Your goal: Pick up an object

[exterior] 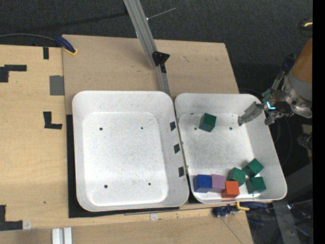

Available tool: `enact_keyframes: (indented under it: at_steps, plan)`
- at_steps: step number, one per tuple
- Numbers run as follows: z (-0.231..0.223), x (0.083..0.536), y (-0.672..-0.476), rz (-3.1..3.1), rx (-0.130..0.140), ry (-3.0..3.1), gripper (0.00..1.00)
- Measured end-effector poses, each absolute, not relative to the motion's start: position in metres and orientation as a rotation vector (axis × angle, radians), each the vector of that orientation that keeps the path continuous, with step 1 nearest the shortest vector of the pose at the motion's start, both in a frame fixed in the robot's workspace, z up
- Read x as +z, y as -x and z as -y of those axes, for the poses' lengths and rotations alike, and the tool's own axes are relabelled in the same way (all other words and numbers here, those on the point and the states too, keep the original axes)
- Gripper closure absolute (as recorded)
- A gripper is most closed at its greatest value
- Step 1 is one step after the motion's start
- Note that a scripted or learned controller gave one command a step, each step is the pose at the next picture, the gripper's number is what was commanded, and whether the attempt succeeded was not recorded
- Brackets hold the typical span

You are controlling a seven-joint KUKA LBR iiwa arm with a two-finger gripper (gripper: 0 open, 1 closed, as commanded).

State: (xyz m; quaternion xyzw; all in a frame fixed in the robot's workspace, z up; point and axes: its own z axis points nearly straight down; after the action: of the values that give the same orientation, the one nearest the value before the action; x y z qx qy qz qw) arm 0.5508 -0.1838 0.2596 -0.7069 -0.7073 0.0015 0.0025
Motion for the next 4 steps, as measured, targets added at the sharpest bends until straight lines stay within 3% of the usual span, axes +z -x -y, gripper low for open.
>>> enact_keyframes:
  at_steps: [1,4]
  plan:
    - [0.184,0.262,-0.552,2.223,0.001,2.219,0.0]
    - [0.182,0.089,-0.549,2.221,0.005,2.218,0.0]
